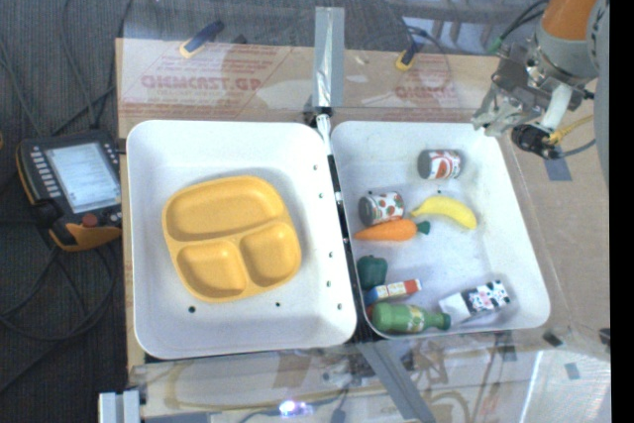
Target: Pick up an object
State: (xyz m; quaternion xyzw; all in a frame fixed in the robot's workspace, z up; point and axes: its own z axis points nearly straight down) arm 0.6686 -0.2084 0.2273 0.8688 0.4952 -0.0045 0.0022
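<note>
The right bin [520, 213] holds several small items: a silver can [439, 163], a red and white can [381, 207], a banana [446, 211], a carrot [388, 231], a dark green piece [372, 270], a small red and white bottle [394, 290], a green bottle [406, 318] and a spotted white carton [477, 299]. My gripper [501, 117] hangs over the bin's far right corner, above and right of the silver can. It is open with nothing between its fingers.
In the left bin [149, 312] lies a yellow divided tray [233, 236]. A metal divider post [325, 64] rises between the bins at the back. A teach pendant [69, 178] sits on the floor to the left.
</note>
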